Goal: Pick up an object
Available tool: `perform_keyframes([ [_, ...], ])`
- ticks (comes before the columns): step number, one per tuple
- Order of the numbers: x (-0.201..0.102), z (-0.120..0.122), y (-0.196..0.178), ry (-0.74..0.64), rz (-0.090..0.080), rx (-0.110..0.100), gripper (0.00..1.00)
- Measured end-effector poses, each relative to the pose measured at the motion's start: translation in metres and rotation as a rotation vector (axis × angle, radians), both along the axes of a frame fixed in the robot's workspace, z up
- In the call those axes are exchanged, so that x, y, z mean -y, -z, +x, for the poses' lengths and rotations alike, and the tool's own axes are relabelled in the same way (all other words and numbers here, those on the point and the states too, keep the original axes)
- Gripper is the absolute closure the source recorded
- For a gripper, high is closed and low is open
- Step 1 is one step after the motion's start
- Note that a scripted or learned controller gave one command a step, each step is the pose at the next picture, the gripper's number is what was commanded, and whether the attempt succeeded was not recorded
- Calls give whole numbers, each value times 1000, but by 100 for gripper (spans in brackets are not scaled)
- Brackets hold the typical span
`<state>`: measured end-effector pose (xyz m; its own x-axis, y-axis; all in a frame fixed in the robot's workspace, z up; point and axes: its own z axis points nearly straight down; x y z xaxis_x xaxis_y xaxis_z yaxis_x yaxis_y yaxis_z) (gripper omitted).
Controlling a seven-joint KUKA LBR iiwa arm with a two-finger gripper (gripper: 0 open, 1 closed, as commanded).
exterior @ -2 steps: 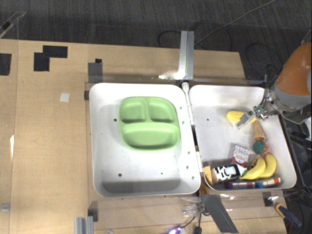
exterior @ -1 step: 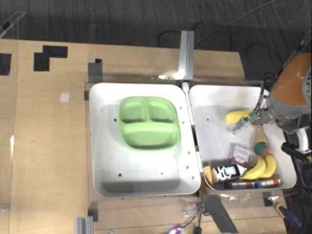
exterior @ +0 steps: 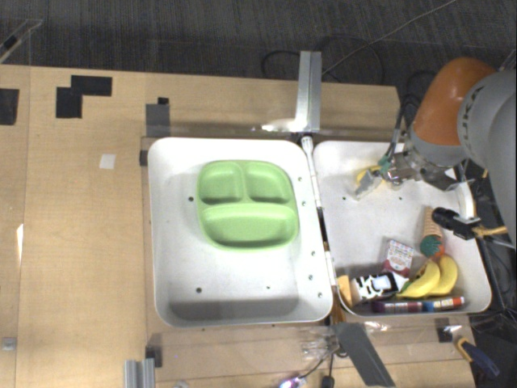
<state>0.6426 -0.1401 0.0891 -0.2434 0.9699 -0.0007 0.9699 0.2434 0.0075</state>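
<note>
— The claw (exterior: 370,180): where does it hang, and how do its fingers stand?
— Low over the far part of the right white plastic bin (exterior: 355,233); I cannot tell.
— What lies nearest?
— Well below it, at the near wall: a curved yellow banana (exterior: 432,280), a small red-and-white packet (exterior: 399,256), a black-and-white box (exterior: 376,284) and a long red marker (exterior: 420,304).
— And leftward?
— A green three-compartment plastic tray (exterior: 246,204) in the left white bin (exterior: 174,241).

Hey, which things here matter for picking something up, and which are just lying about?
Belong to the job:
gripper, over the right bin
banana
small red and white packet
black and white item
marker

Just lying about:
green divided plate in the left bin
</note>
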Motion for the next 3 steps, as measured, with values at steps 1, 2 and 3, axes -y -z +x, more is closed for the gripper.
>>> perform_keyframes([
  [1, -39, 27, 0, -73, -4, -6, 0],
  [2, -42, 30, -13, -78, 0, 1, 100],
  [3, -94, 28, -103, 48, 0, 1, 100],
])
